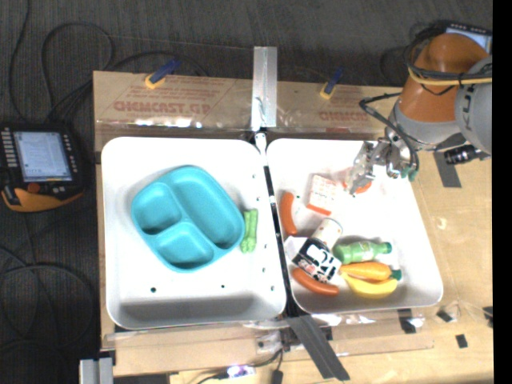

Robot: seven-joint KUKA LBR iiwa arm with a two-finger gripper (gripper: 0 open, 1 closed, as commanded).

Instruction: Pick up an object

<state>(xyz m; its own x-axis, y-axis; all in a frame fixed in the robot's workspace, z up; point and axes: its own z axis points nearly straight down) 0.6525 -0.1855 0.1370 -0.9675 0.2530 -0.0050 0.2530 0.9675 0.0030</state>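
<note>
Now the pincer (370, 169) is hovering near the right bin's (416, 214) far edge; I cannot tell its opening. Below, an orange piece (362, 186) looks light; grip its middle.

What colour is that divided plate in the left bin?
The divided plate is bright turquoise blue, seen clearly in the camera view looking down on the bench.

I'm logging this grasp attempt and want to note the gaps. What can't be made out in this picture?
- Gripper, camera view: too small and blurred to tell whether the orange bit beside it is held.
- Small white carton: print too small to read.
- Black-and-white can: label blurred, partly covering the orange toy beneath.
- Arm: cut off by the right edge.
</note>
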